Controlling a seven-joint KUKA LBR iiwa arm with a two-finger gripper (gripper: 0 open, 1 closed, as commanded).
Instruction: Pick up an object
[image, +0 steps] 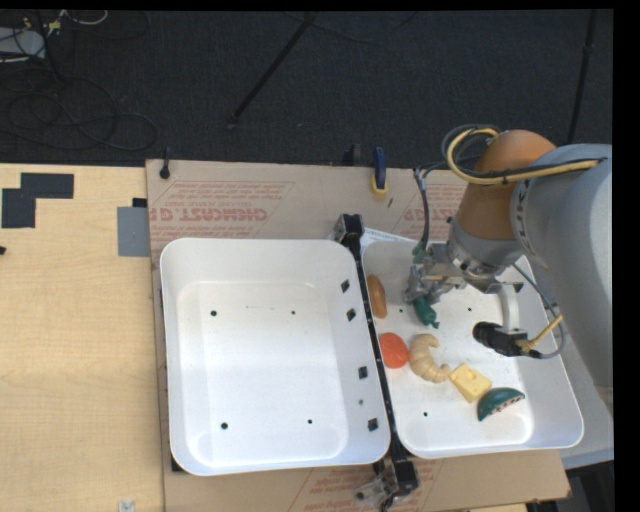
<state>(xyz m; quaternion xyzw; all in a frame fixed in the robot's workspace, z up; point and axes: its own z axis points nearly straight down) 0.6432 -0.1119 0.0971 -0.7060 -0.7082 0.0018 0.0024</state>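
The pale wooden worktop (70, 330) lies far to the left of the orange-red round piece (393, 350), which serves here as the marker for everything else. The left bin (260, 245) sits just left of that piece, across the black strip where the two bins meet. The orange-red round piece itself lies in the right bin (545, 435), close to the bin's left wall.

Up from the orange-red piece and slightly left lies a brown oblong roll (376, 296), against the same wall. Just right of the orange-red piece, touching or nearly touching it, is a pale curved croissant-shaped piece (428, 358).

Up and to the right of the orange-red piece lies a small teal piece (429, 314), above the croissant shape and apart from it. The hand (424, 295) is right over this teal piece, at its upper end. Whether the hand is open or closed, or has the teal piece in its grip, cannot be told.

Down and to the right of the orange-red piece sits a yellow wedge (469, 382), just beside the croissant shape's lower end. Further right and lower lies a green-rimmed red slice (499, 403).

The grey arm (570, 210) comes in well to the right of the orange-red piece, and its orange band (505, 165) shows above the hand.
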